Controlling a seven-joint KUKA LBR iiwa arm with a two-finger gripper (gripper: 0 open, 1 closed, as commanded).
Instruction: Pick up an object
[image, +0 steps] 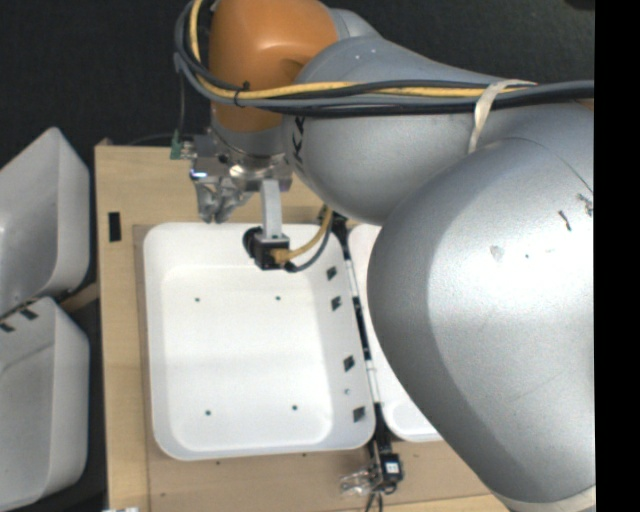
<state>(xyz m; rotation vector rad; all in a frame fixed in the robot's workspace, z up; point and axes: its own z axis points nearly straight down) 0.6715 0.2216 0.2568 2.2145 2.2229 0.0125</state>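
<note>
Legible text, brands, numbers: none.
Marks noted: one small black tab (113, 228) on the bench (122, 400), left of the left bin (240, 380); a row of black tabs (348, 363) along that bin's right rim. Possibly labels, but too small to read.

The left bin (240, 360) is sitting on the bench (120, 300). The right bin (405, 428) is lying just right of it, partly under the arm (480, 300). The gripper (215, 205) is hanging at the left bin's far rim.
</note>
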